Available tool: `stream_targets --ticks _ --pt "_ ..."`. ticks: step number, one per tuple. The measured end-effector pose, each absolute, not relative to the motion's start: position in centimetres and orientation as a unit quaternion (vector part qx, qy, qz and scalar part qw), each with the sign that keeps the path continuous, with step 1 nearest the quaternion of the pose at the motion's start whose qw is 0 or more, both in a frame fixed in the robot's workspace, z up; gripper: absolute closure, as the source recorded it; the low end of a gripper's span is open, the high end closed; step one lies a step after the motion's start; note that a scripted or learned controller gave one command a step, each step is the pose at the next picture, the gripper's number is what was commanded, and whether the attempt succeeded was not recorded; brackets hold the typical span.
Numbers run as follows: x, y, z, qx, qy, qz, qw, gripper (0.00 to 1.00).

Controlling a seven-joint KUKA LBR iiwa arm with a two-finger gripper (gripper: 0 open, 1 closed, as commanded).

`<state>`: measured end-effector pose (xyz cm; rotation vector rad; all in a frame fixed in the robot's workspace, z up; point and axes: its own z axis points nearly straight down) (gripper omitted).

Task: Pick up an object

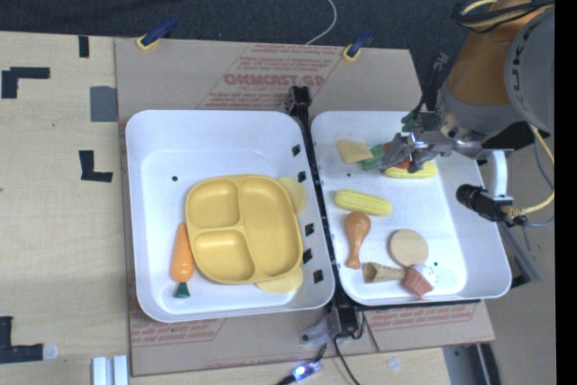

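My gripper (401, 155) is low in the far part of the right bin (469, 279), reaching in from the right. Its tip is over a flat yellow piece (416, 170), with small green and red bits showing beside it. A yellow cheese wedge (353, 151) lies just to the gripper's left. Nearer the front are a corn cob (363, 202), a chicken drumstick (357, 235), a round tan cookie (407, 246) and an ice cream cone (399, 275). What lies directly under the tip is hidden.
The left bin (144, 194) holds a yellow divided plate (243, 225) with an orange carrot (182, 254) at its left and pale yellow pieces (279, 282) poking out from beneath it. A black divider (313, 194) runs between the bins. The arm's cables (491, 198) hang at the right.
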<state>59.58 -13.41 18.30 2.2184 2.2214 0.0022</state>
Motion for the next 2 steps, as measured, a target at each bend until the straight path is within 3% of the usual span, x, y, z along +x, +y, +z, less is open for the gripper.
stream_targets --ticks 1,2 --pt "59.7 -13.4 22.7 0.707 0.708 0.0009 0.001 1.00" --pt "61.9 -9.6 22.9 0.706 0.708 0.0001 0.000 1.00"
